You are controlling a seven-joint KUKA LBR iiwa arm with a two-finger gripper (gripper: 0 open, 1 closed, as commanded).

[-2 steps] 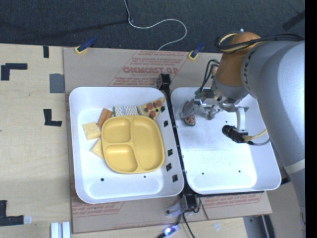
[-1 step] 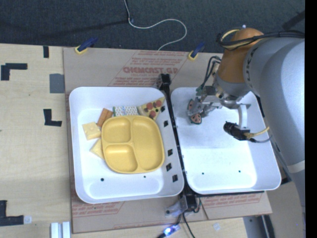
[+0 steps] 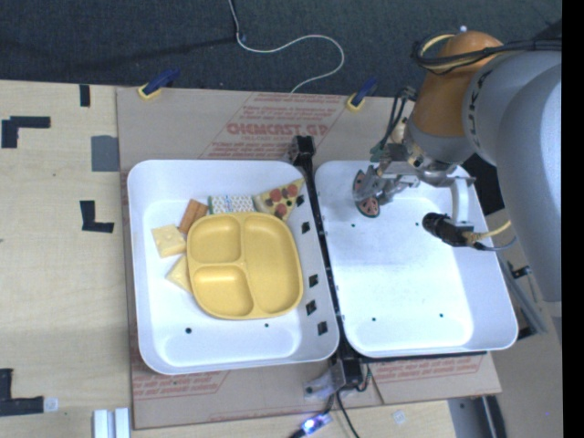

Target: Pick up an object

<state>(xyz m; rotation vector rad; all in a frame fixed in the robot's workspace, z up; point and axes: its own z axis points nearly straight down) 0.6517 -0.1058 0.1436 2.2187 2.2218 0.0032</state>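
Note:
My gripper [image 3: 370, 199] hangs low over the far left corner of the right bin [image 3: 411, 290], pointing down. A small dark reddish thing [image 3: 371, 210] shows right at its tip; whether it is gripped is unclear. In the left bin [image 3: 155, 327] a yellow divided plate [image 3: 245, 265] lies in the middle. Behind and left of the plate lie small items: an orange-brown block [image 3: 192, 214], a pale yellow square [image 3: 169, 240], a pale wedge [image 3: 178, 275], a speckled white-green piece [image 3: 230, 204] and a slice with red dots [image 3: 281, 197].
The grey arm with its orange band [image 3: 452, 89] reaches in from the upper right, over the right bin's far edge. A black fitting with a cable [image 3: 447, 229] hangs beside the wrist above that bin. A black divider [image 3: 315, 235] runs between the bins.

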